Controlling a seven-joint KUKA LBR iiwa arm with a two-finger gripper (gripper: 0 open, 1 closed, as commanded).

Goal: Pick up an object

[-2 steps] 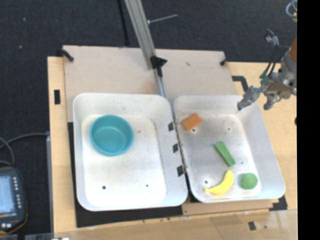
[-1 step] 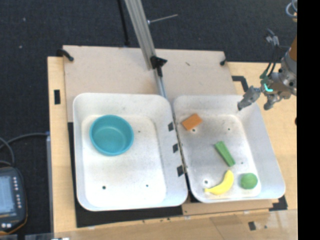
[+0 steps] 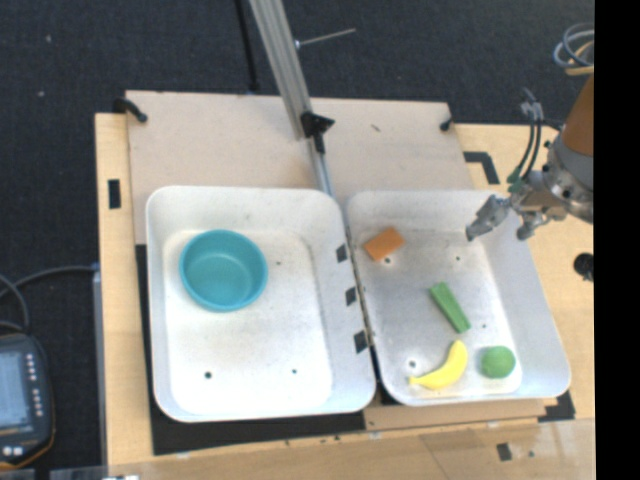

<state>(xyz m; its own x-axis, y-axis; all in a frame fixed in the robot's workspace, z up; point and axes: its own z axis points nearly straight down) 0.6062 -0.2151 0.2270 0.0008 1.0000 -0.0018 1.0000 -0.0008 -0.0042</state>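
Observation:
The right bin (image 3: 520,268) holds an orange block (image 3: 383,244) near its back left, a green stick (image 3: 450,307) in the middle, a yellow banana (image 3: 443,367) at the front and a green ball (image 3: 497,362) at the front right. My gripper (image 3: 508,222) hangs over the bin's back right rim, well right of the orange block. Its two fingers stand apart, open, with nothing between them. A teal bowl (image 3: 224,269) sits in the left bin (image 3: 300,368).
A slanted metal pole (image 3: 285,63) rises from behind the bins' shared edge. A brown board (image 3: 230,143) lies behind the bins. Cables (image 3: 530,138) hang near the arm at the right.

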